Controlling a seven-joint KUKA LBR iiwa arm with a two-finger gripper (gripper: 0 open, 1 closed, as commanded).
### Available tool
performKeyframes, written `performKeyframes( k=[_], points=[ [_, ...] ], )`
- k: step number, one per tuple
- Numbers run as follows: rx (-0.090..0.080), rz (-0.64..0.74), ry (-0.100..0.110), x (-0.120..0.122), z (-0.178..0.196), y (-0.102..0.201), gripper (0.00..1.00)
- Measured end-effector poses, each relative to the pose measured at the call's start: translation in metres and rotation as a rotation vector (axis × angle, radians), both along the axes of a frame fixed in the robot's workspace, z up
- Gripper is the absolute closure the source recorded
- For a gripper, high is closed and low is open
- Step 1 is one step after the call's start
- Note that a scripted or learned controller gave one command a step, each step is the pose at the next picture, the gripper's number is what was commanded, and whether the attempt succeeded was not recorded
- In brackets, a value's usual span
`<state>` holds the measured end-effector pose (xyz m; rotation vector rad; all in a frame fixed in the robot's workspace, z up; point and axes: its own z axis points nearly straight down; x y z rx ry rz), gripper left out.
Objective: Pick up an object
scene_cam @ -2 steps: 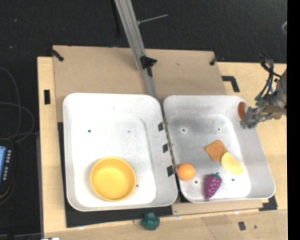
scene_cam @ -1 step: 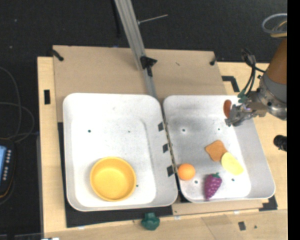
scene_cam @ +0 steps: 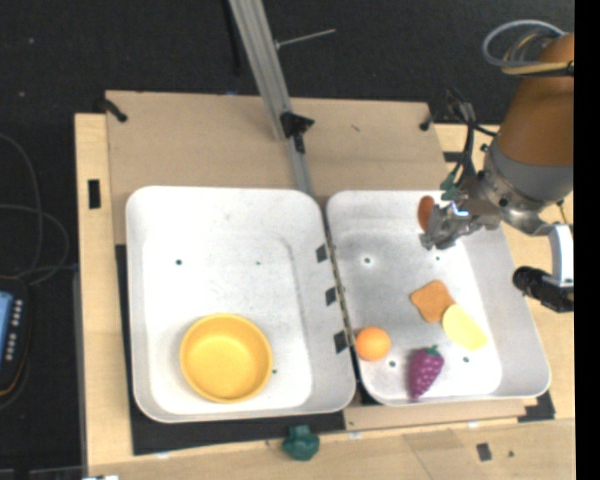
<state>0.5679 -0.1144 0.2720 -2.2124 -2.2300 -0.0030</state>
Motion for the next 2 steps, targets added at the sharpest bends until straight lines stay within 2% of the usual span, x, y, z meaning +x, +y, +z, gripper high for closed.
performKeyframes(
  k=[1, 2],
  points=[
    [0.000, 0.000, 0.002, 0.007, -0.009, 0.062, 1.00],
    [0.001, 0.000, 0.002, 0.004, -0.009, 0.119, 1.00]
  ],
)
